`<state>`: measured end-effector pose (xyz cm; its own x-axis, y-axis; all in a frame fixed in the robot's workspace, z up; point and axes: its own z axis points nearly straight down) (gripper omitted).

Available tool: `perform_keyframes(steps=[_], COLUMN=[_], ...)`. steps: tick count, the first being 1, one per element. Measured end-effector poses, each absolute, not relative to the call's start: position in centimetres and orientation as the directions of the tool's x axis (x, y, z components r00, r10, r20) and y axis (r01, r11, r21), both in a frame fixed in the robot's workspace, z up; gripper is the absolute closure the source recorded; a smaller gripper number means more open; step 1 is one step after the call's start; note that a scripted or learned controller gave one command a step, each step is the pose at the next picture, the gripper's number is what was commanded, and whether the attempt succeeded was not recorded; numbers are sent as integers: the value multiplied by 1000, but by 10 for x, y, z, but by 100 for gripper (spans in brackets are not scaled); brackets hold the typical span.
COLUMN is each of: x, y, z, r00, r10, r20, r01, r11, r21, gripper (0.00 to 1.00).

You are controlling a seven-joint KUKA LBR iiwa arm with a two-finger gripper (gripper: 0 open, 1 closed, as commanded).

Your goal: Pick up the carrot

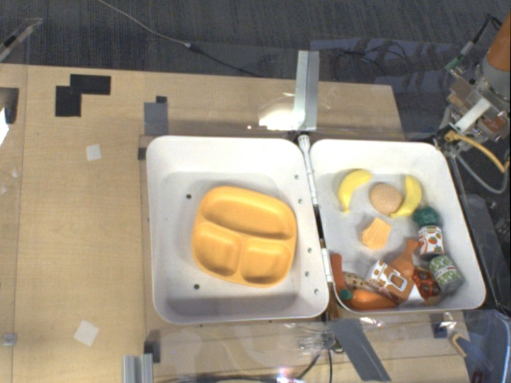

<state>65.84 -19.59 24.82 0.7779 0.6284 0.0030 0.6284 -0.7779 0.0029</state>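
The carrot (370, 299), orange with a green end towards the left, lies along the front wall of the right bin (459, 206), partly under a small carton (389, 278). My gripper (469, 115) hangs at the view's upper right, past the far right corner of that bin, well away from the carrot. Cables trail from the wrist beside it.
In the right bin lie two bananas (353, 187) (412, 195), a tan rounded item (386, 199), an orange wedge (376, 234), a green item (425, 216) and two small cans (431, 241) (445, 272). The left bin (168, 182) holds a yellow divided tray (243, 234).
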Motion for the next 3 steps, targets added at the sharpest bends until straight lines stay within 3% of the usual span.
perform_keyframes(steps=[3], x=[659], y=[-204], z=[200], r00=[977], r10=[214], r20=[4], r01=[214], r11=[-977], r21=[0], gripper=[100])
